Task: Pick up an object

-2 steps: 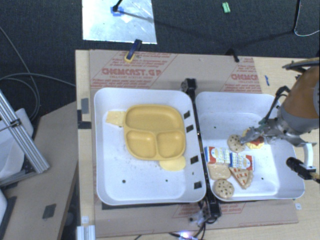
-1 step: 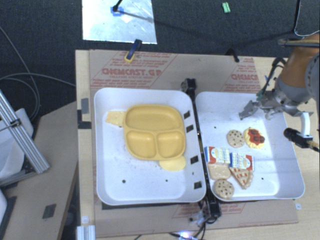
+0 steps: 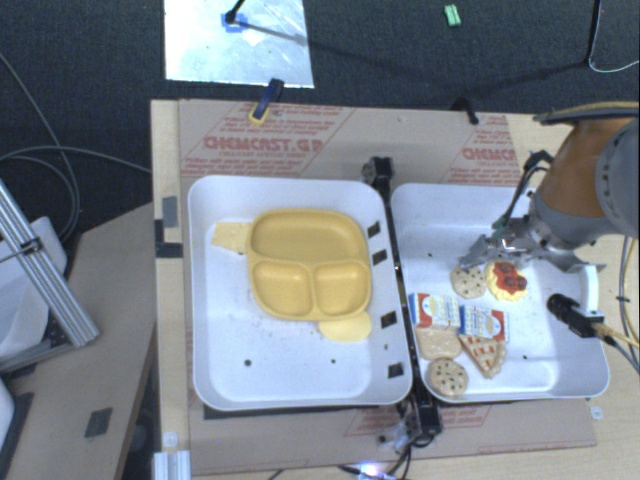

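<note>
1. Several toy food pieces lie in the right bin (image 3: 560,363); taking the gripper (image 3: 497,251) as landmark, all of them sit on its near side, toward the bin's front wall.
2. Closest are a round cookie (image 3: 467,282), just beside and slightly left of the gripper, and a red-and-yellow piece (image 3: 509,281) just below it.
3. Farther off lie the two small cartons (image 3: 459,316), a pizza slice (image 3: 484,353) and a second cookie (image 3: 447,376).
4. Nothing is visibly grasped; whether the gripper is released or clenched, I cannot tell.
5. My judgement: the red-and-yellow piece is the likeliest target, needing only a short drop.
</note>
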Controlling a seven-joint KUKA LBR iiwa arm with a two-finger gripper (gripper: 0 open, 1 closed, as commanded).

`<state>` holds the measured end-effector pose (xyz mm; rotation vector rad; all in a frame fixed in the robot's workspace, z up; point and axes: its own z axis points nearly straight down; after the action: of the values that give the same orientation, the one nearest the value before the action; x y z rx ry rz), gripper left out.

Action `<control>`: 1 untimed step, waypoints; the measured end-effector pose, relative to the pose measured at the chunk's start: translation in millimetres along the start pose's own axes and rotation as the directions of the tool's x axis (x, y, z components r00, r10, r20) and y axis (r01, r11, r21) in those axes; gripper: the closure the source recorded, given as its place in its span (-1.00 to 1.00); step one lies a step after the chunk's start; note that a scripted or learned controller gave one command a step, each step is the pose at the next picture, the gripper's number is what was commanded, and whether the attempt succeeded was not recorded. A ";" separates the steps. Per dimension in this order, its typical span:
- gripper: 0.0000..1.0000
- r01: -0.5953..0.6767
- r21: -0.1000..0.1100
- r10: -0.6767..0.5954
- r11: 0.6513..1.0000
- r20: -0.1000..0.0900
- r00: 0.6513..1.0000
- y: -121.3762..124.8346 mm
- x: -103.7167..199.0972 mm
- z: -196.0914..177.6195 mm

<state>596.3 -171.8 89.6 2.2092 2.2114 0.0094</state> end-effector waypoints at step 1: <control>-1.00 -0.002 0.001 0.002 1.000 -0.005 1.000 -36.3 -31.3 -0.5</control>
<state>560.0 -203.2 89.7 2.2139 2.2121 0.0139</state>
